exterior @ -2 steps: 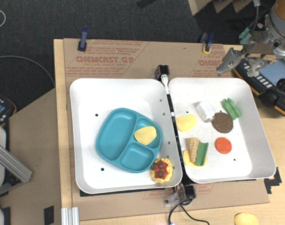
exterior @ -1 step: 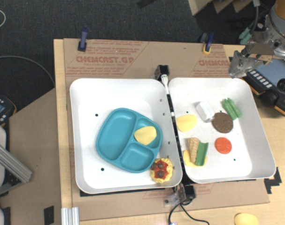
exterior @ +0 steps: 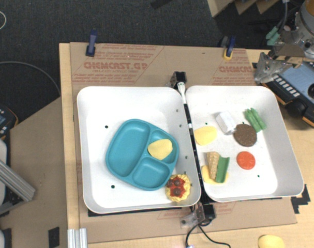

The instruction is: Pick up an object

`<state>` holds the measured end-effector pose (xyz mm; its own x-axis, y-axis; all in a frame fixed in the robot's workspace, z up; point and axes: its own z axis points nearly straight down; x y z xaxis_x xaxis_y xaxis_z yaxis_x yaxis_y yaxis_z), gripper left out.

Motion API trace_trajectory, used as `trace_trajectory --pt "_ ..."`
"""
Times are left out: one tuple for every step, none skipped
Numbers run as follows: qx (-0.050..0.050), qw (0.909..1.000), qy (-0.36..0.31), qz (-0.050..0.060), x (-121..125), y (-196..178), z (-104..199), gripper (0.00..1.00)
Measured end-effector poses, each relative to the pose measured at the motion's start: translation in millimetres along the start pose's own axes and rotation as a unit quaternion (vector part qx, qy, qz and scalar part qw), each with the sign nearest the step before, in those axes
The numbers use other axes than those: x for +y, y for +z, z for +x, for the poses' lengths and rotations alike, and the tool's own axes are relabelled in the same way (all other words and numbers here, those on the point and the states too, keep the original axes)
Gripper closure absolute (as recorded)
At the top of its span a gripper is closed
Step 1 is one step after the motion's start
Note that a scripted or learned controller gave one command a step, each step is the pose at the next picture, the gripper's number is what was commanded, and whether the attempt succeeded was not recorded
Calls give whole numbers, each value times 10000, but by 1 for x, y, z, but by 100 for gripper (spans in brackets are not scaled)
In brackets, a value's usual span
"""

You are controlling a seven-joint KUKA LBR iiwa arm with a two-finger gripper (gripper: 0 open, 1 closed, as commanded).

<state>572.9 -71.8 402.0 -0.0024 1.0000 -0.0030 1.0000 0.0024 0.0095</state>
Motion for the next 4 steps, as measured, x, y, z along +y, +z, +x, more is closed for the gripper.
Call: trace_trajectory --pt "-7 10000 -4 -17 1 -10 0 100" --pt "-14 10000 -8 -32 1 -21 0 100" --pt "-20 10000 -12 -53 2 -32 0 100" --pt "-27 10000 -16 -74 3 -42 0 100"
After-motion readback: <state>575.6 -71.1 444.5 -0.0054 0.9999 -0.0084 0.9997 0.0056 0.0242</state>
